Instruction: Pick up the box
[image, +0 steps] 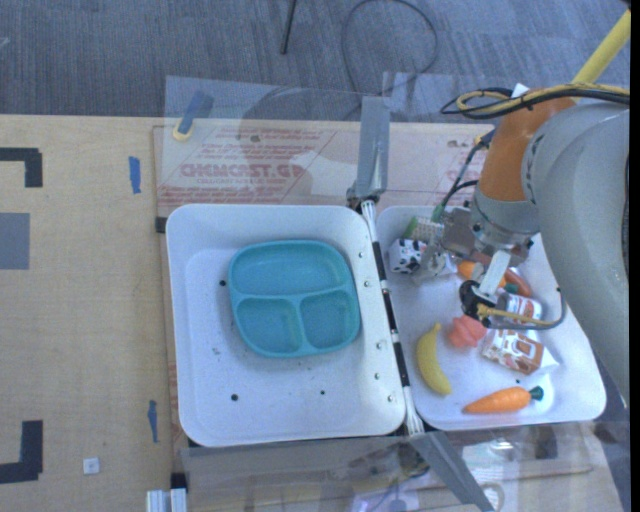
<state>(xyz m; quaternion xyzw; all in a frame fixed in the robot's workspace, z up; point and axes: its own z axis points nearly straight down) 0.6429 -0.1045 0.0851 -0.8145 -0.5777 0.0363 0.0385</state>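
One box (513, 350) untouched in bin (590, 400) | tool (436, 258) apart, grip: cannot tell | next: centre over box, descend

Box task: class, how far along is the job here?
Nothing looks done: the box lies flat in the right bin, near the carrot. In hand: the gripper is over the bin's far corner, by the black-and-white toy, apart from the box. Left: reaching it, grasping, lifting.
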